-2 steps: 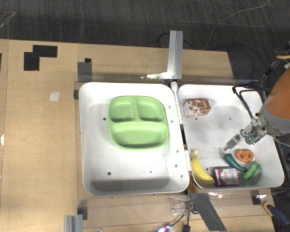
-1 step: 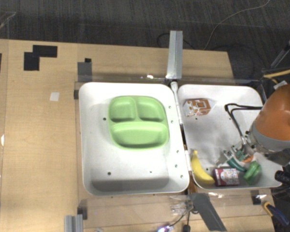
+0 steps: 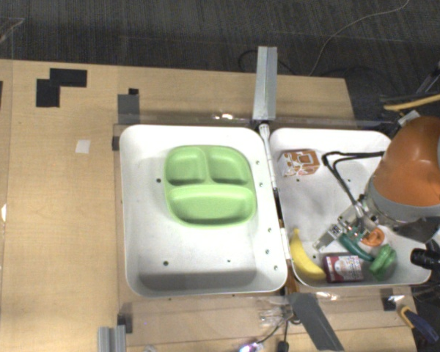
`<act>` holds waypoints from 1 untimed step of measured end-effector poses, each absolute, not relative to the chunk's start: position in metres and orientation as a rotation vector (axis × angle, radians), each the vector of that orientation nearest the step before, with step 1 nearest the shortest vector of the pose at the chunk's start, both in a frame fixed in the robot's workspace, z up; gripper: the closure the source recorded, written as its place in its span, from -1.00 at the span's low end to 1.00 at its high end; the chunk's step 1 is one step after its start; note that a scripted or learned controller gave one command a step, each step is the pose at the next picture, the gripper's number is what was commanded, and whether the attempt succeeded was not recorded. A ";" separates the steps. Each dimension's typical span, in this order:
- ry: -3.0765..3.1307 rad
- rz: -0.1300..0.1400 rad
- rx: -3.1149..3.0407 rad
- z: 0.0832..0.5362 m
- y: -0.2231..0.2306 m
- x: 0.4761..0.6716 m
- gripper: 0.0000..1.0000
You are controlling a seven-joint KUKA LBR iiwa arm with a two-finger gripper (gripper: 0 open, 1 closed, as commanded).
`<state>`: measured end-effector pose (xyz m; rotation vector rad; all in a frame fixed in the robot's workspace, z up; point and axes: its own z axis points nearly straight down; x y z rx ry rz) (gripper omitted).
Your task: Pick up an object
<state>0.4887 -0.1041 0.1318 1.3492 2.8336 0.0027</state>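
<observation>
The right bin [image 3: 317,196] holds several objects. A yellow banana [image 3: 302,256] lies by its front left corner, and a dark red packet [image 3: 345,268] sits beside it. A green round object [image 3: 382,261] and a small orange one [image 3: 373,235] lie just right of the packet. A brown and white patterned item [image 3: 301,163] rests at the bin's back left. My gripper [image 3: 342,235] hangs low over the front of this bin, between the banana and the orange object and just above the packet. The arm's orange band [image 3: 414,169] covers the bin's right side.
The left bin [image 3: 143,218] holds a green divided plate [image 3: 207,184] near its middle. A black cable [image 3: 343,173] loops from the arm across the right bin. A metal post [image 3: 265,79] stands behind the wall between the bins.
</observation>
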 end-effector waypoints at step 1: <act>2.749 0.002 1.515 0.146 -0.107 0.489 -1.00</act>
